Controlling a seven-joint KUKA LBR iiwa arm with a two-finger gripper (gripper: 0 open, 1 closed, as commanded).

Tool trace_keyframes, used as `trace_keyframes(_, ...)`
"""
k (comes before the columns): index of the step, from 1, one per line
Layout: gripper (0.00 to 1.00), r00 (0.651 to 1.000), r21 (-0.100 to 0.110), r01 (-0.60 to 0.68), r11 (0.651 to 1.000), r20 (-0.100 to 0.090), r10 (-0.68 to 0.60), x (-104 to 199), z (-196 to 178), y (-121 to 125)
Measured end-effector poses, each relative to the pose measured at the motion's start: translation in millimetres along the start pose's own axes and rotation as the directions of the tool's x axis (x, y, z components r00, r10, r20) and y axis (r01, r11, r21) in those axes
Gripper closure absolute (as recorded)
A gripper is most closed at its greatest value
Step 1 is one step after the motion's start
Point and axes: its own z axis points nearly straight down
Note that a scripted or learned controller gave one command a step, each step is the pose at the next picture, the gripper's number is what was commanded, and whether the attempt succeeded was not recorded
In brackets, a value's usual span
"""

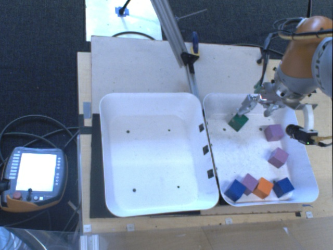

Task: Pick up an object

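Observation:
My gripper (256,106) hangs over the back of the right bin (307,163), below the arm's orange band. A dark green block (238,122) is just off its lower left tip, close to or touching it; whether it is held is unclear. Further to the right and front of this bin lie three purple blocks (273,133), (278,157), (250,183). An orange block (263,187) and two blue blocks (235,190), (283,187) sit along the front wall.
The left bin (112,155) stands beside the right one, with a shared rim between them. A slanted metal pole (171,27) rises behind the bins. A teach pendant (32,178) lies on the floor at the left.

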Motion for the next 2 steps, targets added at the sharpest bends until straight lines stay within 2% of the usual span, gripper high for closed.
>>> trace_keyframes(1, 0.0, 1.0, 0.0, 0.002, 1.0, -0.001, -0.002, 7, 44, 1)
trace_keyframes(2, 1.0, 1.0, -0.007, 0.003, 1.0, 0.001, -0.003, 6, 30, 3)
